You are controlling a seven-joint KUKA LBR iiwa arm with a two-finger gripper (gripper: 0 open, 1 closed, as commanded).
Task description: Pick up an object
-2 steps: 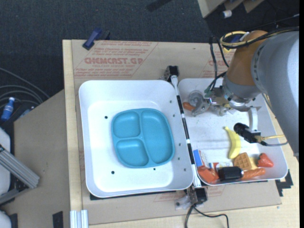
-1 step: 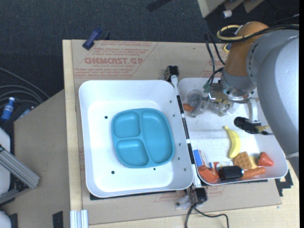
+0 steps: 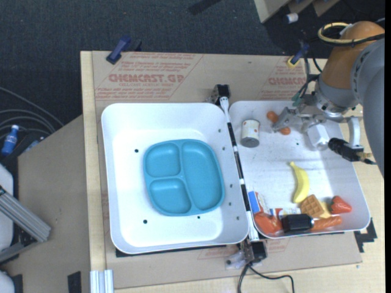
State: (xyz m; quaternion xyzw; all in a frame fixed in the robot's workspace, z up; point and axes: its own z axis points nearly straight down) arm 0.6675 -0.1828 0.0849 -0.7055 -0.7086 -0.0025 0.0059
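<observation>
My gripper [image 3: 286, 119] hangs low over the far end of the right bin [image 3: 269, 163], on the grey arm with its orange band [image 3: 342, 66]. It is right beside a small orange piece [image 3: 272, 115], and another orange bit [image 3: 285, 130] lies just under it. A short white cup [image 3: 249, 133] lies on its side to the left of the gripper. A yellow banana [image 3: 299, 182] rests in the middle of this bin. I see nothing clearly held.
The left bin [image 3: 122, 133] holds a blue divided plate [image 3: 183, 176]. At the near end of the right bin lie a waffle [image 3: 312, 205], a red piece [image 3: 341, 205], a black object [image 3: 297, 223] and an orange-red item [image 3: 267, 223].
</observation>
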